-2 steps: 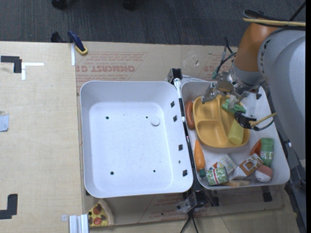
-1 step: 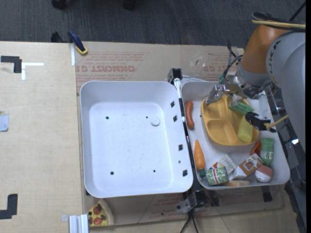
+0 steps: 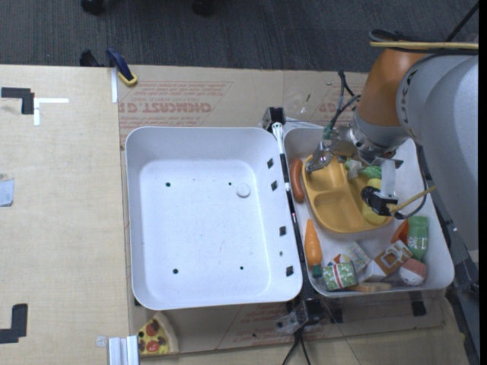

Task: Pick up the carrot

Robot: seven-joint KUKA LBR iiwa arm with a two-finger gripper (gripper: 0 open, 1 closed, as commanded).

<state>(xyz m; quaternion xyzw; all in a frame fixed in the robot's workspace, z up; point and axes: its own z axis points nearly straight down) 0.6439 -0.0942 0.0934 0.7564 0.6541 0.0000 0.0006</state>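
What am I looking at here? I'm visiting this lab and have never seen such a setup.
This is one camera fixed above a bench, looking down at a slant. The big grey shape with an orange band, reaching in from the right, is a robot arm. Its gripper hangs at a yellow divided dish in the right bin. The carrot it should pick up lies along that bin's left wall, near small cartons. The left bin holds a small white disc. Whether the gripper grips anything is unclear.
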